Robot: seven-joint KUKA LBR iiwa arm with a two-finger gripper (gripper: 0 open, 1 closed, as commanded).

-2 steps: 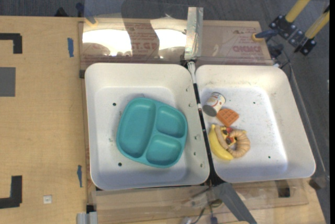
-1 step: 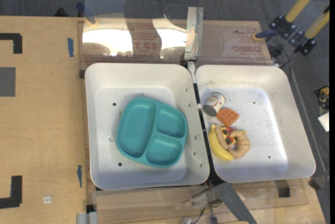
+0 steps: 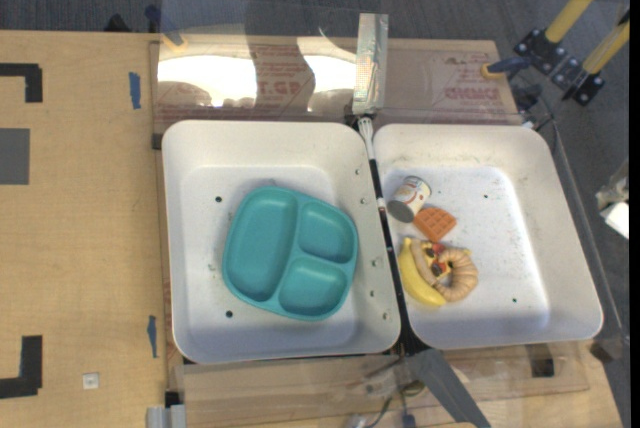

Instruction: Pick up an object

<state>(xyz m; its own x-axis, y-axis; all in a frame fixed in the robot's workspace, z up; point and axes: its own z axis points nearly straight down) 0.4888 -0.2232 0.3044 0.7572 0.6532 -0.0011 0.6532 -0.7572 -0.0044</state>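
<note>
Objects for picking are being found clustered in right bin (image 3: 520,216), left-centre of its floor. Gripper's finger state cannot be told. Small can (image 3: 407,197) is lying on side, near bin's left wall. Orange waffle piece (image 3: 435,222) is being seen just beside can. Banana (image 3: 419,278) is lying touching pastry (image 3: 452,270) topped with dark bits. Teal divided plate (image 3: 290,253) is being held in left bin (image 3: 190,216), three compartments facing up.
</note>
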